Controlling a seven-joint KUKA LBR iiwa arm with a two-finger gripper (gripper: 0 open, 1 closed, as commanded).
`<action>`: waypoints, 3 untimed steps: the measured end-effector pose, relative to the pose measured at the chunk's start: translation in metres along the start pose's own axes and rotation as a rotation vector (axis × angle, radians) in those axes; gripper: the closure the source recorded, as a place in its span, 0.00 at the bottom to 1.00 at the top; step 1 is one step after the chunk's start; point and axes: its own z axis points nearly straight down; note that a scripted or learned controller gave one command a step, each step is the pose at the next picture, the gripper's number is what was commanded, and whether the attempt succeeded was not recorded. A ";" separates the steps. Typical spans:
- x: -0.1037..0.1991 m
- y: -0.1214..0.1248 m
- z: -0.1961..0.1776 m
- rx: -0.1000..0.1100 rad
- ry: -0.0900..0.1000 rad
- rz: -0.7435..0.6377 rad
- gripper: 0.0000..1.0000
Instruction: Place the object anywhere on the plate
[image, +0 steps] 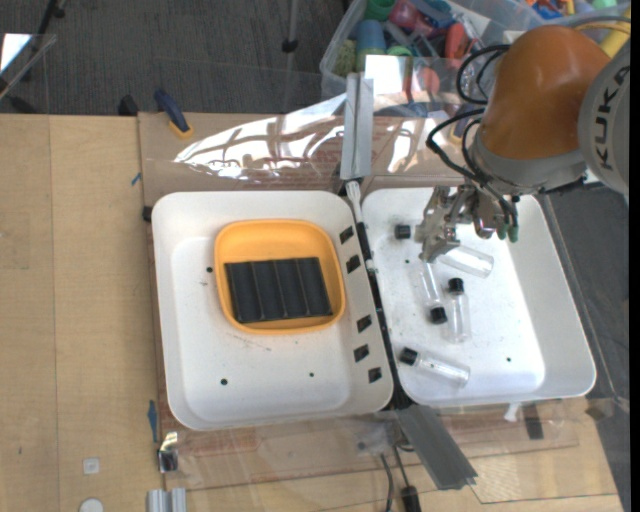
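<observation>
Starting at the 9 o'clock side: left bin (190, 390), shallow and white, bearing the orange plate (232, 245) a little toward 12 o'clock of its middle. Set there as the drop target, well inside the bin walls, so a release anywhere above it should land safely. Already carrying a black ridged block (278, 290) across its centre, which leaves bare rim on all sides but covers much of the flat floor.

Toward 3 o'clock, past the row of black clips (358, 300) along the shared edge: right bin (560, 370), holding the candidates for the task. Clear vials with black caps, all lying flat and apart from the plate: one low vial (438, 369) near 6 o'clock of the bin, a middle pair (458, 312) close together at the centre, an upper vial (472, 264) just above them. A small dark cap (402, 232) loose near 11 o'clock. Probably scattered loosely so that each can be approached from above.

Above those, the gripper (437, 243), hanging low over the bin at 12 o'clock of the middle pair and just beside the upper vial, a likely pick position. Cannot tell whether open, closed or gripping anything; too tangled with cables and glare. Cannot tell which vial is the chosen one. Judged stage: pick not yet confirmed, carry toward 9 o'clock not begun
</observation>
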 end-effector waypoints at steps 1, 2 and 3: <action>-0.011 0.019 -0.016 0.000 -0.008 -0.330 1.00; -0.025 0.023 -0.032 0.000 -0.008 -0.563 1.00; -0.025 0.022 -0.032 0.000 -0.008 -0.562 0.00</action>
